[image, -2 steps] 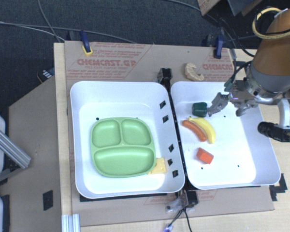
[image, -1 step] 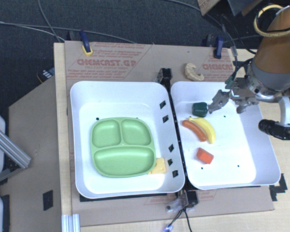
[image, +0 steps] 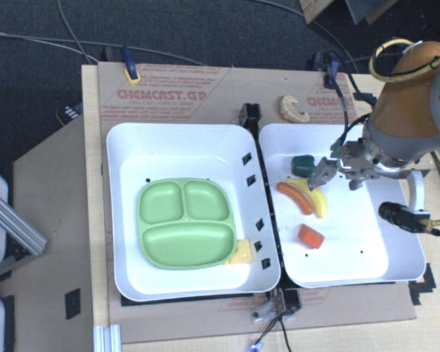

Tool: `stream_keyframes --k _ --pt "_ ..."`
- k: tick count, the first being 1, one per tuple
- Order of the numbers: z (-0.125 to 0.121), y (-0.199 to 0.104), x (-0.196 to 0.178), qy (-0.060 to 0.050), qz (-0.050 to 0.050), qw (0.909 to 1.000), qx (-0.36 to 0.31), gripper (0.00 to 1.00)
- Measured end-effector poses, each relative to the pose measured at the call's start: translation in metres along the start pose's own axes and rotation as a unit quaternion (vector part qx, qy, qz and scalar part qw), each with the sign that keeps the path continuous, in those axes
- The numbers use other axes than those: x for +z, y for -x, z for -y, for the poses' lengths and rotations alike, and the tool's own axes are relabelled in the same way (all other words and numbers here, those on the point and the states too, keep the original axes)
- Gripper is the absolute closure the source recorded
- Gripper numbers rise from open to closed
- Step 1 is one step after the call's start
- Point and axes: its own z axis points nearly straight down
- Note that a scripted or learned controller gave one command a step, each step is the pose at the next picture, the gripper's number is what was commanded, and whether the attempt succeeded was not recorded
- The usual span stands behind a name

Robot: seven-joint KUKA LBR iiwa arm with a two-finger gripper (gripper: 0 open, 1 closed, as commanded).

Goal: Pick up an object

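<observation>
Green tray (image: 185, 224) — one; four toys

In the right bin (image: 367, 259) lie four small toy foods. A dark green piece (image: 303, 165) sits farthest back. Just in front of it, an orange-red sausage shape (image: 294, 196) lies slantwise, touching a yellow banana (image: 317, 201). An orange-red block (image: 311, 236) rests apart, nearer the front.

Bright even light, soft shadows, slightly grainy picture.
</observation>
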Motion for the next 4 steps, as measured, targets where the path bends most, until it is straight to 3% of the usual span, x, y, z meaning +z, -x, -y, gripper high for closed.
stream_keyframes --k 2,3,4 --pt "0.006 0.001 0.104 0.001 0.0 1.0 0.0 0.0" --pt "0.005 0.001 0.091 0.004 0.0 1.0 0.0 1.0" --pt "0.008 -0.004 0.045 0.006 0.001 1.0 -0.001 1.0"
